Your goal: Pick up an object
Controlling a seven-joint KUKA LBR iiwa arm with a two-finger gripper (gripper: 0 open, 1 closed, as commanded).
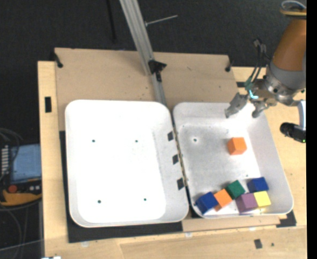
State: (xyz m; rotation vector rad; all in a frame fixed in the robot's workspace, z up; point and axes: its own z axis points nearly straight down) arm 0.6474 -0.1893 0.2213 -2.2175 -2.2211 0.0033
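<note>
My gripper (pixel 247 107) hangs over the far edge of the right bin (pixel 201 124), its two fingers spread apart with nothing between them. An orange cube (pixel 236 145) lies alone in the right bin, below and slightly left of the gripper. Along the bin's near edge sits a cluster of blocks: a blue one (pixel 206 201), an orange one (pixel 222 197), a green one (pixel 235 189), a purple one (pixel 247 202), a yellow one (pixel 262 198) and another blue one (pixel 257 184).
The left bin (pixel 121 161) lies beside the right one. A slanted metal rail (pixel 142 36) crosses the bench's far side. Cables and a blue box (pixel 26 163) sit off the bench at the left.
</note>
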